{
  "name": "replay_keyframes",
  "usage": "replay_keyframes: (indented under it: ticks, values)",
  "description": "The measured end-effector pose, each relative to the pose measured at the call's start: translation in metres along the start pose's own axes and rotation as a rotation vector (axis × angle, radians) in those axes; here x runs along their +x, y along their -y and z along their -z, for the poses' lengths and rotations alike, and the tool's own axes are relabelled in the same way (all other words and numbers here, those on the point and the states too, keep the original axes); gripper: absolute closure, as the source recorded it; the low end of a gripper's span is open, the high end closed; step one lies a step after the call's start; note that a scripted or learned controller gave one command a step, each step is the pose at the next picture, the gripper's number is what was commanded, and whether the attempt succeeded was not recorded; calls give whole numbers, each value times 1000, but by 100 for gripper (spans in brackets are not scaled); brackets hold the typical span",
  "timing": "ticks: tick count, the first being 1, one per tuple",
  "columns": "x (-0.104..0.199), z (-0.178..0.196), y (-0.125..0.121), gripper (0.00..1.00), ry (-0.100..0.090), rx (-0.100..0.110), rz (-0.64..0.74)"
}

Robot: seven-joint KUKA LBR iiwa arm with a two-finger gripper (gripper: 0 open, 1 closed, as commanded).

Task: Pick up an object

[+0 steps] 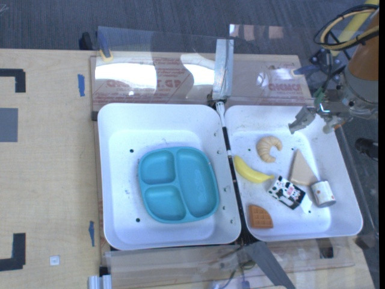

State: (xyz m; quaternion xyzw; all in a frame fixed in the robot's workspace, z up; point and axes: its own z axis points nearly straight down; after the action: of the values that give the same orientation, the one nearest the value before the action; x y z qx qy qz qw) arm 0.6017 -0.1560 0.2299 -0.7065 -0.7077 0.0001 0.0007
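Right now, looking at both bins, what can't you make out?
- Arm: cut off by the right edge of the camera view.
- Gripper: too small and blurred to tell whether it is open or shut.
- Black-and-white block: its pattern is too small to read.
- Small white cylinder: too small to identify.

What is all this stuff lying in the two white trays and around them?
bins: 2, white, side by side on the bench
divided plate: 1, turquoise, three compartments, in the left bin
croissant: 1, tan, right bin, far side
banana: 1, yellow, right bin, near the divider
wedge: 1, beige, right bin
black-and-white block: 1, right bin, middle
small cup: 1, white, lying on its side beside the wedge
waffle: 1, orange-brown, right bin, near edge
gripper: 1, grey, above the right bin's far right corner
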Motion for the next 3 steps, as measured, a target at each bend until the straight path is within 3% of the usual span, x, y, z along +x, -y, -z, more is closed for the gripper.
replay_keyframes:
  ticks: [1,2,3]
  values:
    - [23,-85,-43,0,-2,7,113]
    - [42,-143,-29,0,2,-6,218]
    - [41,-132,-30,100,3,-10,217]
